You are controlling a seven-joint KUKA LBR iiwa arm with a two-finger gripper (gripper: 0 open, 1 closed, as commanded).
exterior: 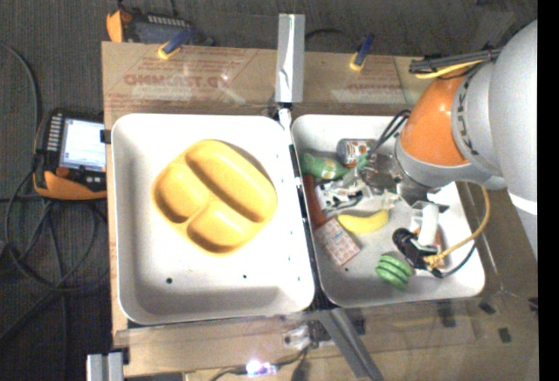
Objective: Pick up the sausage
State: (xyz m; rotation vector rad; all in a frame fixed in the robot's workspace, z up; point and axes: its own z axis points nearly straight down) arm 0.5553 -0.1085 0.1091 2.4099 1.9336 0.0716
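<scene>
We see two shallow white bins side by side on the cardboard-covered tabletop [210, 73]. The left white bin [140, 283] carries a large yellow plastic tray with three compartments [215, 194], lying tilted near its middle.

The right white bin [463, 283] is crowded. The sausage [312, 200] is a slim, dark reddish-brown rod lying along the bin's left wall, running from far to near, its far end just beside a green plastic vegetable-like piece [320, 166]. Its surface looks smooth and dull; finer detail is too small for us to tell. Just near of it rests a small flat reddish patterned packet [337, 241]. A yellow banana [363, 220] lies near the bin's middle, a small printed can [354, 148] sits towards the far side, and a green ribbed round toy [393, 271] lies at the near side.

The grey arm with its orange band [437, 130] reaches in from the right, and the end effector [349, 187] sits low over the clutter between the can and the banana, right of the sausage. Whether it is wide or narrow we cannot tell.
</scene>
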